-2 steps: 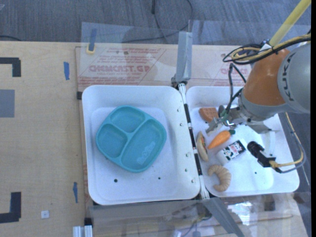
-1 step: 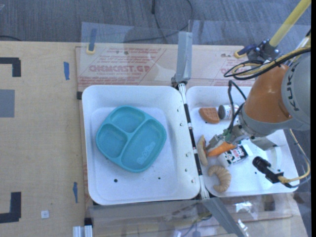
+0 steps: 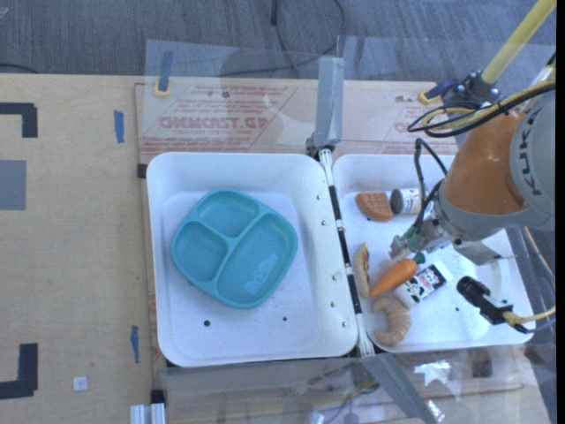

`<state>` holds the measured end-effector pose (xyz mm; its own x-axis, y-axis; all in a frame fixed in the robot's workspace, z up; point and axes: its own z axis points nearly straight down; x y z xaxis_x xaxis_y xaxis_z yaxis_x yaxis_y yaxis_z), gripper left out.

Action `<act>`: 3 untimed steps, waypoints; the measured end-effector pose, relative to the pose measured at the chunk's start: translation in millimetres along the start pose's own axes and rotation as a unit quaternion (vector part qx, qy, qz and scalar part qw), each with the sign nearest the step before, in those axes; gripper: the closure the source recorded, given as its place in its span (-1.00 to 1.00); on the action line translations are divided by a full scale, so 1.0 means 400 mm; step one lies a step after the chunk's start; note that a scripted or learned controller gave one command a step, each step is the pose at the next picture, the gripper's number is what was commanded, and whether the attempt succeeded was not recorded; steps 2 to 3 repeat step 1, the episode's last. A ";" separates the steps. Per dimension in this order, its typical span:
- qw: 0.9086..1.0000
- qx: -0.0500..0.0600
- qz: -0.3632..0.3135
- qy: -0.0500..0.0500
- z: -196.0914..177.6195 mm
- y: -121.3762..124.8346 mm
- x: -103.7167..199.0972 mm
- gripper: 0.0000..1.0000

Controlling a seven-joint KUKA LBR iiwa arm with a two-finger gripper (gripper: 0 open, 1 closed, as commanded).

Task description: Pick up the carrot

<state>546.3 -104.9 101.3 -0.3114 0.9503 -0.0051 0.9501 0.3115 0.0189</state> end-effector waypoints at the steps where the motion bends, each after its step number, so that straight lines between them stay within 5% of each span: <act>1: 0.998 0.008 -0.057 0.003 -0.210 0.010 0.252 1.00; 3: 0.998 0.008 -0.057 0.003 -0.210 0.010 0.252 1.00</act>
